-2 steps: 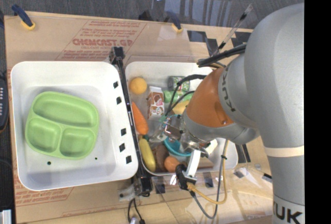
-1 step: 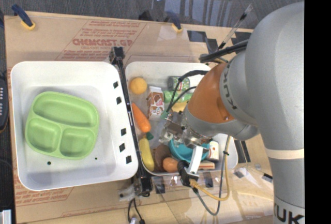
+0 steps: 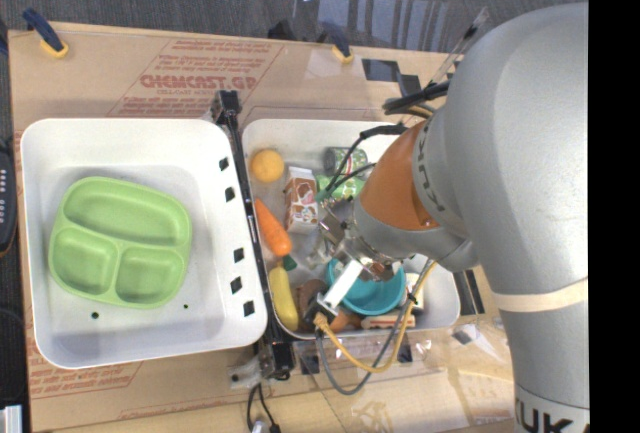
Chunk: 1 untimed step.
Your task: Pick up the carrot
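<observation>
The carrot (image 3: 272, 227) is orange and lies lengthwise near the left wall of the right bin (image 3: 300, 131), pointing toward the near side. My gripper (image 3: 333, 243) hangs over the middle of that bin, to the right of the carrot and apart from it. The arm's grey body and orange band cover much of the bin's right half.
Around the carrot lie a yellow-orange ball (image 3: 266, 165), a small brown carton (image 3: 301, 202), a green packet (image 3: 345, 161), a yellow banana-like piece (image 3: 283, 297) and a teal bowl (image 3: 378, 293). A green divided plate (image 3: 120, 241) sits in the left bin (image 3: 40, 151).
</observation>
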Each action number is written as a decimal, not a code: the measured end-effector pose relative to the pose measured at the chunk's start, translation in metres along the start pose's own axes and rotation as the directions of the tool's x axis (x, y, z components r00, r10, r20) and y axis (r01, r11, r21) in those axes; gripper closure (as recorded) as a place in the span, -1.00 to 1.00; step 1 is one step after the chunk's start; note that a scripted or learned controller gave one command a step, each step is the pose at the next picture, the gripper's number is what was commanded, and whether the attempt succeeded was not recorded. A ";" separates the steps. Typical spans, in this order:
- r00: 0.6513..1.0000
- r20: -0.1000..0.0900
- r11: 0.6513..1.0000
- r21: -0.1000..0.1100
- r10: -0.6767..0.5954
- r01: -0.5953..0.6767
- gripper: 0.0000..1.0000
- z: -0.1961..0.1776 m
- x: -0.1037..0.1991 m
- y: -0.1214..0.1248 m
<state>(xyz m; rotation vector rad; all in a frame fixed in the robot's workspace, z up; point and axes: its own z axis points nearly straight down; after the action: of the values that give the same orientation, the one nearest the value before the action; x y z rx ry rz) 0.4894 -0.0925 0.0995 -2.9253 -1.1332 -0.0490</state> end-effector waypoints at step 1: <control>0.879 0.022 0.880 0.031 -0.476 0.475 1.00 -0.091 0.069 -0.052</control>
<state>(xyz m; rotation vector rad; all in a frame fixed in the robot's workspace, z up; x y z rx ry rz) 0.5024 -0.0092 0.1920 -2.5549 -1.8138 0.0069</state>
